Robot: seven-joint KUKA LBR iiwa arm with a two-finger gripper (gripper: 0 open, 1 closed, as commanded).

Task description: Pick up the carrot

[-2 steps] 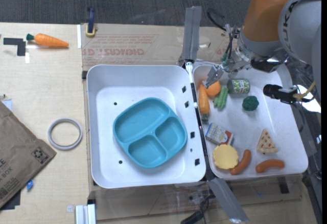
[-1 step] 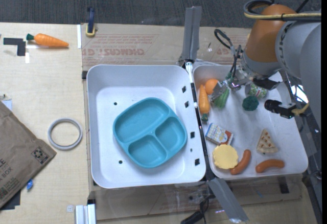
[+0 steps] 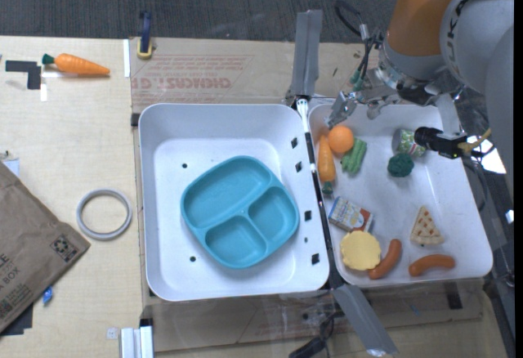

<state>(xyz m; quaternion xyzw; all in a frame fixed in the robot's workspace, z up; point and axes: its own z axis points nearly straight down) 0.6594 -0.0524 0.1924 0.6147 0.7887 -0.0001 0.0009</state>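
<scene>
Carrot (image 3: 326,161) lies lengthwise against the right bin's (image 3: 478,217) left wall, at nine o'clock in that bin, touching an orange (image 3: 341,139) at its upper end and just beside a green bean pod (image 3: 355,157). The tool (image 3: 357,100) hovers at the bin's eleven o'clock corner, above and near the carrot; whether it is parted or closed cannot be told. Judged step: approach, no grasp made. Next move calls for descent toward six o'clock, aligned across the carrot's width, clear of wall and orange.
</scene>
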